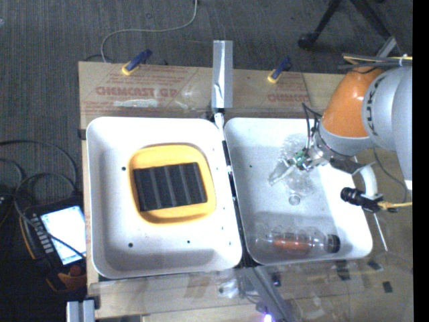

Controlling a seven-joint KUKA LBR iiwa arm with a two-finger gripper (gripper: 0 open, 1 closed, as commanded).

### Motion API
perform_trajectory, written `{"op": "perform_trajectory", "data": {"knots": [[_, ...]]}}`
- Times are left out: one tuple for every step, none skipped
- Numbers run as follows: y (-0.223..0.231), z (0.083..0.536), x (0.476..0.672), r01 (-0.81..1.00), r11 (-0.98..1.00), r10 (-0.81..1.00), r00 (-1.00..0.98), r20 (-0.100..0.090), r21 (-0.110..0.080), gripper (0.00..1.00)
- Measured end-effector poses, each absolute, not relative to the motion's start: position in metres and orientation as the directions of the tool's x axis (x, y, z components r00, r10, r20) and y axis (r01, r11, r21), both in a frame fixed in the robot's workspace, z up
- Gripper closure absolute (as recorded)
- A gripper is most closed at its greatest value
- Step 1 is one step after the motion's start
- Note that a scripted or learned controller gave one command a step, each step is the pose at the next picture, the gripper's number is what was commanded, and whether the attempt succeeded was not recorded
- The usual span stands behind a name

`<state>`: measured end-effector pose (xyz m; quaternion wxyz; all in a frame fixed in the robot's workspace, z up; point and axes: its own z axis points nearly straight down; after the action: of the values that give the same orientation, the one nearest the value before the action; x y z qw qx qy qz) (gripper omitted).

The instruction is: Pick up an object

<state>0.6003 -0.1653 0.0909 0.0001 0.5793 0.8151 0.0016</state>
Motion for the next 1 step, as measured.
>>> {"op": "perform_trajectory", "data": {"knots": [[-0.1882, 0.0900, 0.6553, 0.956, 0.294, 0.956, -0.294, 0.000, -0.003, 0.00]]}}
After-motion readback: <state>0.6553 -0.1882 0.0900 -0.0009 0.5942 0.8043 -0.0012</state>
